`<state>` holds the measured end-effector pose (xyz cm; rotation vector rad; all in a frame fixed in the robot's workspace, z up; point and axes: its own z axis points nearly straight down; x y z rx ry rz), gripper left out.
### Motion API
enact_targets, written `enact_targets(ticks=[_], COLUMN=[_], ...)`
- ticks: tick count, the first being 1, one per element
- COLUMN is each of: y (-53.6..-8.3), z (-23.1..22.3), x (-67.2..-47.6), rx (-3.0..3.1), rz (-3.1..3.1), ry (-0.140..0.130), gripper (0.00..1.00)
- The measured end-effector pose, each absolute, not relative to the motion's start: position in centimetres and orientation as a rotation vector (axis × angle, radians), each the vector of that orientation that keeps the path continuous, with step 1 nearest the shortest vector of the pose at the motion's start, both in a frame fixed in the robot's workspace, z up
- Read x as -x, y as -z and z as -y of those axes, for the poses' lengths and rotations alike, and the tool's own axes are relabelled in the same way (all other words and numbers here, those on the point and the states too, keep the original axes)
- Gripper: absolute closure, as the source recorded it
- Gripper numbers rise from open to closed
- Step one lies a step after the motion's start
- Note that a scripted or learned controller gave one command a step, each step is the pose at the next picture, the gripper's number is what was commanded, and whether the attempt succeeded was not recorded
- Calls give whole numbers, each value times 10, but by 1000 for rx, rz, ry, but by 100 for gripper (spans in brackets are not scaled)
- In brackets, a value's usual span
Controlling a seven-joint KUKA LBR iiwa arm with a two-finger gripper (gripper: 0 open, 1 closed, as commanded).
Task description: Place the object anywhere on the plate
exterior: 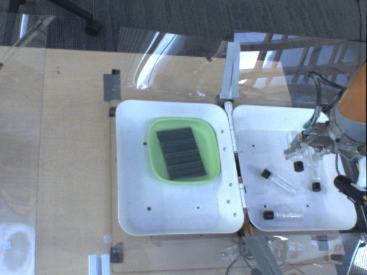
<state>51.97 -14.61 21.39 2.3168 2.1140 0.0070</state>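
Green plate (213, 153) sits in left bin (132, 211), already carrying a dark ribbed block (181, 153) flat at its centre. Right bin (252, 125) holds loose clear vials with black caps: one (277, 180) mid-bin lying slantwise, another (282, 215) near the front wall, two more (315, 173) upright beside the end effector. End effector (307, 148) hangs low over the right bin, well apart from the plate; whether it is wide, narrow or gripping anything, cannot tell. Judgement: if a vial is the object, the pick is not done; lift, carry across the divider and release on the plate all remain.
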Motion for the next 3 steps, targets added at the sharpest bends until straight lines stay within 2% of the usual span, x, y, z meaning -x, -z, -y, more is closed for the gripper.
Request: enact_targets(ticks=[1, 2, 3], y=[-184, -212, -184], z=[74, -12, -49], x=[-513, -548, -610], rx=[-2166, -2092, -1945], rz=[-2272, -2338, -2462], ry=[-4, -6, -5], gripper=[100, 100, 100])
